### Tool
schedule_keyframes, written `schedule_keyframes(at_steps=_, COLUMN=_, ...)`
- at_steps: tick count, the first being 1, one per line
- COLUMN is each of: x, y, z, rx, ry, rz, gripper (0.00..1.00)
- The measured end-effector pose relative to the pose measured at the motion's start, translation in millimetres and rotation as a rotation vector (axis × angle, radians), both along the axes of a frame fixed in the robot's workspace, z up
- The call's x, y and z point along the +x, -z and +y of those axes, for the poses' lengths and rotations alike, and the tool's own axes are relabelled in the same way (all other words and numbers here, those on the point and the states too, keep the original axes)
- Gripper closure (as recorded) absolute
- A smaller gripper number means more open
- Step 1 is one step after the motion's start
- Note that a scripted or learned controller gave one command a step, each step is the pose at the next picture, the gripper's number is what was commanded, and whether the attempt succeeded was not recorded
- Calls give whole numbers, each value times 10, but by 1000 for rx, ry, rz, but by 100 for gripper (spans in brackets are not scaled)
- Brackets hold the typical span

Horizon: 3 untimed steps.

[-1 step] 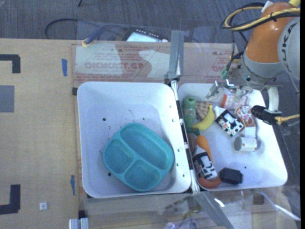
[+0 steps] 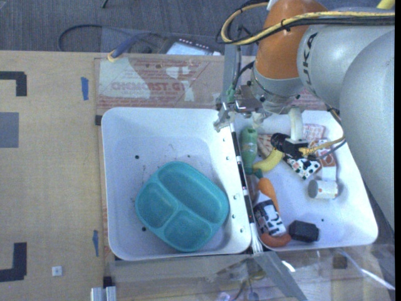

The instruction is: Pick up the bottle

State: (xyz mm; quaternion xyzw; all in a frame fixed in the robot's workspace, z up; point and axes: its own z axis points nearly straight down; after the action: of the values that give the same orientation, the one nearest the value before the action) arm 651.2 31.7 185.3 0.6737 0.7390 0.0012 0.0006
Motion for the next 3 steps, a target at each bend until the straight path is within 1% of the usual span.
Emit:
schedule_keyframes(at_steps=1, x=10, y=-108, z=12, rx=1, ry=-2, rz=-3, gripper=100)
schedule_keyframes(at_steps=2, x=9, y=-108, z=12, rx=1, ry=-2, rz=-3, gripper=0)
schedule_keyframes(at_steps=3, x=-651, y=7, z=-11, rx=0, ry=-21, rz=3, gripper=0)
